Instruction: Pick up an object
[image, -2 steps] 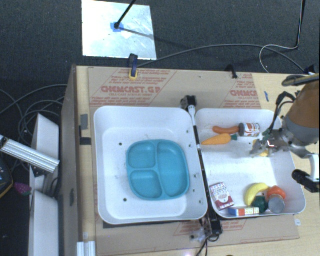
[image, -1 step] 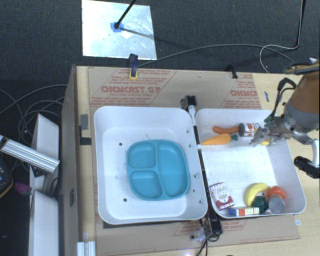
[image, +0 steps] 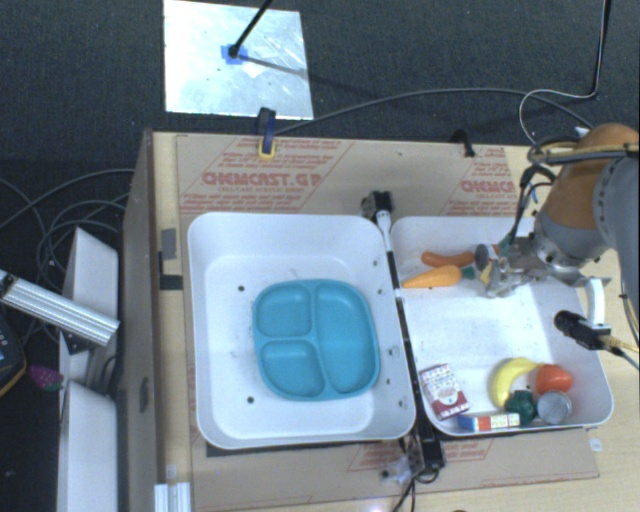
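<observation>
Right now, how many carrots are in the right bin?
2. An orange carrot lies by the right bin's left wall; another carrot sits just behind it, beside the gripper. More may be hidden under the arm.

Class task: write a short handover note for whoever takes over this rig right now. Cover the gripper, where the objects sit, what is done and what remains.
Gripper: low in the right bin, near its far edge, beside the carrots; whether its jaws are open or shut cannot be told, and nothing is seen held.
Objects: two carrots lie at the far left of the right bin. Banana, tomato, can and a small carton cluster along the near edge. A blue divided plate sits in the left bin.
Done: arm is at the carrots.
Left: grasp one object and lift it.
</observation>
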